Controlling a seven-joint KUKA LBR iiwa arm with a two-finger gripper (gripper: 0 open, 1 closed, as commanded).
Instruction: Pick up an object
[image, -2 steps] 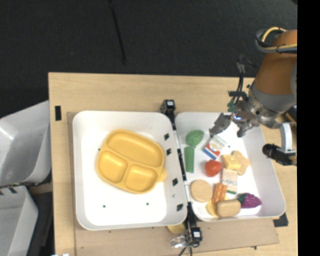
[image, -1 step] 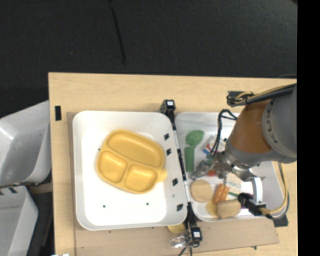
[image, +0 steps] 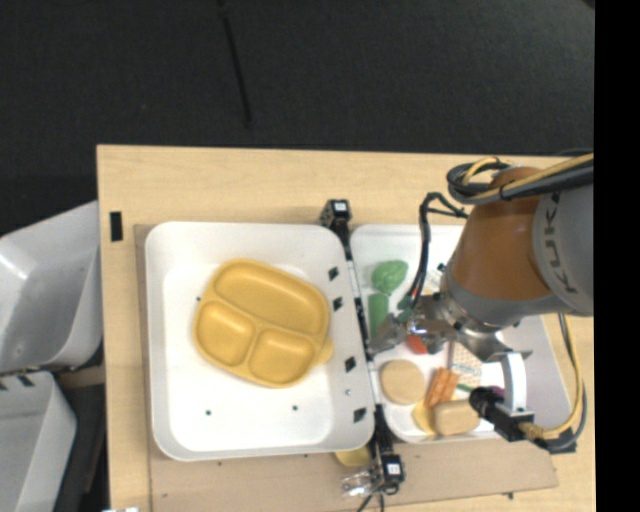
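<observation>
Green object (image: 383, 287) lies in right bin (image: 560, 352), at 10 o'clock from gripper (image: 418, 330), just beside it. Tan disc (image: 402, 381) sits at 6 o'clock. Jaw state: cannot tell.

Two shallow white bins sit on one surface (image: 120, 180): the left bin (image: 170, 400) and the right bin (image: 555, 350). The left one carries one yellow divided tray (image: 262, 322) with three compartments. In the right one: two green pieces (image: 384, 285), one round tan disc (image: 402, 381), one orange carrot-like piece (image: 438, 386), one pale tan block (image: 455, 419), one small red item (image: 417, 345) partly hidden under the arm
</observation>
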